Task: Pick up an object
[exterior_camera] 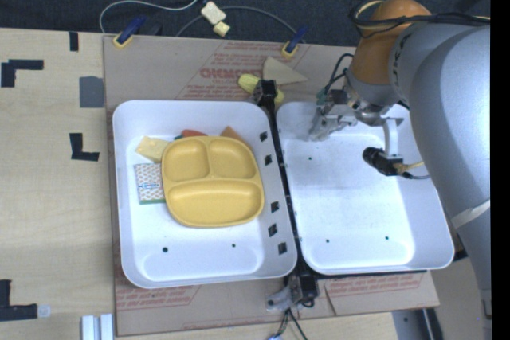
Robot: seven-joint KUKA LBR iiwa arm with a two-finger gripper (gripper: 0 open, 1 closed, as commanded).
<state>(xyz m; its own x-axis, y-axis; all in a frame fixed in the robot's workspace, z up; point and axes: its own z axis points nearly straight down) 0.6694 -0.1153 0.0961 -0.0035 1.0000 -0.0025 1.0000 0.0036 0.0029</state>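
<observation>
A yellow divided plate (212, 181) lies in the left bin (199, 263), covering most of the other items. A pale yellow wedge (150, 147) and a small patterned block (148, 183) stick out at its left side. Red and orange bits (192, 133) peek out behind its far rim. My gripper (325, 123) hangs low over the far left corner of the right bin (358, 243), well apart from the plate. I see nothing held in it. The wrist and cabling blur its tip.
A black divider with clips (277, 171) runs between the two bins. The big grey arm body (454, 115) covers the right bin's far right side. A yellow object (250, 81) and a tan wedge (284, 72) lie on the cardboard behind the bins.
</observation>
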